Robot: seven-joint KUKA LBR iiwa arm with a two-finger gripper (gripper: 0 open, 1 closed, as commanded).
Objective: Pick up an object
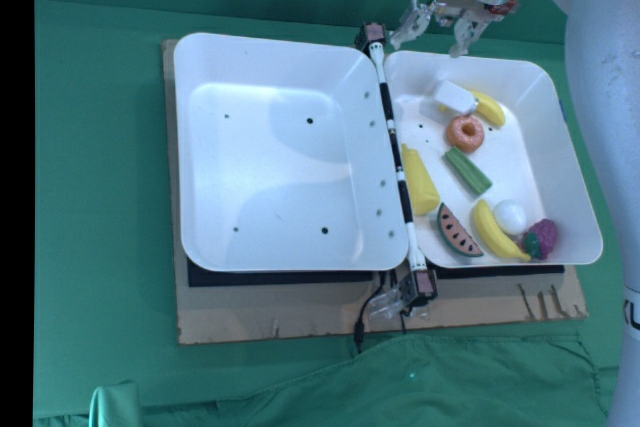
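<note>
A green-covered counter (100, 215) carries two shallow white bins side by side, seen from above at a slant. The left bin (200, 55) shows only a few dark dots on its floor. A black-and-white striped bar (392, 140) runs between the bins. The right bin (575, 215) holds toy food: at its 9 o'clock a corn cob (420, 180); at 6 o'clock a watermelon slice (457, 233); near the middle a donut (465, 132) and a green stick (468, 171); at 12 o'clock a white block (455, 97) lying against a yellow banana (490, 108); at 5 o'clock a second banana (494, 232), a white ball (511, 216) and a purple piece (543, 237). The hand (438, 25) hangs above the bin's far rim, fingers spread wide, gripping nothing. To pick well, it should likely drop onto the donut or green stick, which lie apart from neighbours, closing across the narrow side. No brand or label can be read; partial letters on the arm (590, 35) are too cut off to make out.
</note>
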